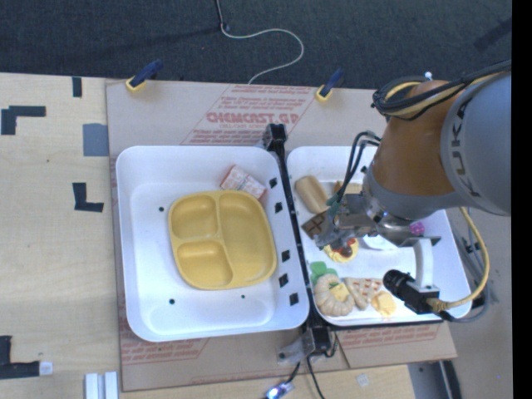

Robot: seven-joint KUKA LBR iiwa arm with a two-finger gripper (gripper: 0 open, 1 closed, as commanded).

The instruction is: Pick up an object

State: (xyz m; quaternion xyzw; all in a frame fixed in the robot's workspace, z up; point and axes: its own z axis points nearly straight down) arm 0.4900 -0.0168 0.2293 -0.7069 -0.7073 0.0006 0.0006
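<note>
**Tool low over the crowded middle of the right bin**

On my screen, 2 shallow white bins sit side by side on a cardboard sheet (241,115) laid on the desk (50,223). The left bin (125,223) carries a yellow plate (222,239) with 3 compartments. A small pink-and-white packet (243,180) lies at the plate's far edge.

The arm (424,152) comes in from the right and hides much of the right bin (320,158). The tool (341,235) hangs over that bin's left-middle part, where the clutter is tightest.

- A tan cylinder (312,191) lies tilted just beyond the tool, near the wall between the 2 bins.
- A brown flat piece (316,224) sits right against the tool's left side.
- A green piece (319,268) lies just in front of the tool.
- Near the front rim, a pale lumpy item (332,298), a waffle-patterned piece (364,290) and a yellow chunk (384,304) lie in a row.
- A purple scrap (417,227) peeks out at the arm's edge.

Directly under the tool lies a small red and yellow item (343,250). It is rounded, and dark tool parts cover part of it. I cannot tell whether the tool is open or closed, nor whether it touches that item.
</note>
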